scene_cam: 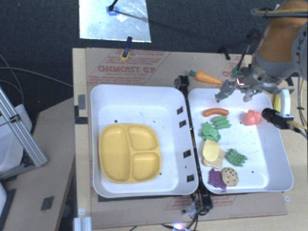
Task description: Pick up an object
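**Gripper poised over the toy-food bin, nothing grasped**

Gripper [234,91] hangs over the far edge of the right bin [276,162], its two fingers spread apart with nothing between them — released, as far as the slanted view lets me judge. The left bin [144,93] holds only a yellow divided plate [129,152], well away from the hand.

Doing this step well means choosing a piece that stands free of its neighbours and coming straight down over it with the fingers astride its narrow side. The orange sausage [215,112] looks like the best candidate: it lies just below and slightly left of the fingertips, apart from the green beans [221,122] beyond it. The pink piece [251,117] sits below and to the hand's right, also fairly free. Further off, toward the near rim, a green leafy piece [210,132], a yellow slice [211,151] and a cookie [230,176] crowd together — harder to take singly. A carrot [208,77] lies outside the bin, left of the hand.
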Controlling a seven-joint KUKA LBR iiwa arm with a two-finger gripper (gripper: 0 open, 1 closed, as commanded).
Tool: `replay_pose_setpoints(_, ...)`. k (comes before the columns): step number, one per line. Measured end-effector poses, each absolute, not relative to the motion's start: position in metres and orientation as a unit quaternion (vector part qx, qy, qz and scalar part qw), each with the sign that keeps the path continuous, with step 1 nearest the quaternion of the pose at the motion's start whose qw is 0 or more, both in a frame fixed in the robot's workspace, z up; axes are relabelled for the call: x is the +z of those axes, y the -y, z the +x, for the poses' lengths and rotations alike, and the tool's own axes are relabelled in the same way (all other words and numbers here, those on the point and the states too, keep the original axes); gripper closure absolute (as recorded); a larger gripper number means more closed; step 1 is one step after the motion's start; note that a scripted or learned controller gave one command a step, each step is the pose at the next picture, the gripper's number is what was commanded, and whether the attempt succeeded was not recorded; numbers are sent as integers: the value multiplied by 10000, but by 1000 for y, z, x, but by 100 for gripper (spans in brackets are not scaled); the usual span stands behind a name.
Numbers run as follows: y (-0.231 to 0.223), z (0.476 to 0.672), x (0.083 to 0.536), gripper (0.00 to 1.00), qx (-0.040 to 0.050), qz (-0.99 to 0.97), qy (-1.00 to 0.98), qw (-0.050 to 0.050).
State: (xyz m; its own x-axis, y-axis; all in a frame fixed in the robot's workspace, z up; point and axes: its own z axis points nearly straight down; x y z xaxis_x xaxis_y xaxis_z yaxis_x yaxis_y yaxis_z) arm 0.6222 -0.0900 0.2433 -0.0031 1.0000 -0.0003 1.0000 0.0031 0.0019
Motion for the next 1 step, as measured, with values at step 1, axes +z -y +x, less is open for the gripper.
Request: replay_pose_setpoints(1, 83, 638, 138, 0, -21, 7051, -7091, -31)
